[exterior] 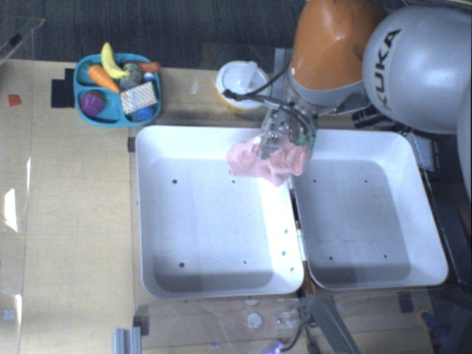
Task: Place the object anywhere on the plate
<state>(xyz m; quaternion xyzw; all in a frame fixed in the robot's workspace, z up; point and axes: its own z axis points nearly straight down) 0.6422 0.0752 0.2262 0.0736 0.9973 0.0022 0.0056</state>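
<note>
Jaws (284, 140) closed on pink cloth (265, 162), above the bins' shared edge.

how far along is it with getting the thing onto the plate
Done: the pink cloth looks lifted, hanging from the end effector above the seam between the two white bins.
In hand: the cloth is being carried by the arm.
Left: it is not on a plate. The blue divided plate with toy food sits away at the upper left.
</note>
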